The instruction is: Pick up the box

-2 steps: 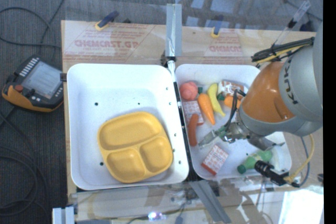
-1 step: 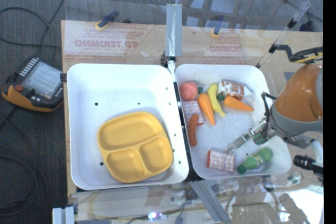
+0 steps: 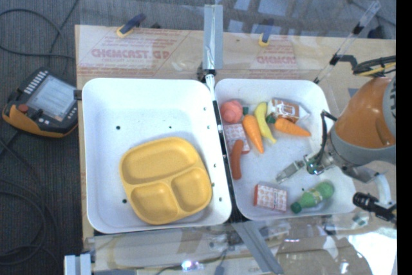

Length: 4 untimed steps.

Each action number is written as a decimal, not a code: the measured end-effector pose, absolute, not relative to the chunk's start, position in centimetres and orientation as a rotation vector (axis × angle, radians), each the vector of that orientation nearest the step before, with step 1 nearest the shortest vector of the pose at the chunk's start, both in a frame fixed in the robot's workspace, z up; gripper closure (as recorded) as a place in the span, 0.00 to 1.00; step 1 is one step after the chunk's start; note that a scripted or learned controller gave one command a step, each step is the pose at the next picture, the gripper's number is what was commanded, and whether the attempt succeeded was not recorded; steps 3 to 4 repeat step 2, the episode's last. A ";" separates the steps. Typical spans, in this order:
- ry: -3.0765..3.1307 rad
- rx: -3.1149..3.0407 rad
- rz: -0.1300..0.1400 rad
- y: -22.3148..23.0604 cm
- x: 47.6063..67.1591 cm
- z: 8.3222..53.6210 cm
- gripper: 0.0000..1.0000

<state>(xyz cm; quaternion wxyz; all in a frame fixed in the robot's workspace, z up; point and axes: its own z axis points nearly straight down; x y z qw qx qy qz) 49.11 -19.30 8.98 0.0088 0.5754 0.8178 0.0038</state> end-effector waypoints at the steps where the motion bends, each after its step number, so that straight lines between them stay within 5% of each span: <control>1: 2.545 1.805 0.006 -14.6 49.0 9.0 0.00; 2: 2.498 1.908 -0.009 -13.2 58.0 19.6 0.00; 4: 2.498 1.908 -0.009 -13.2 58.0 19.6 0.00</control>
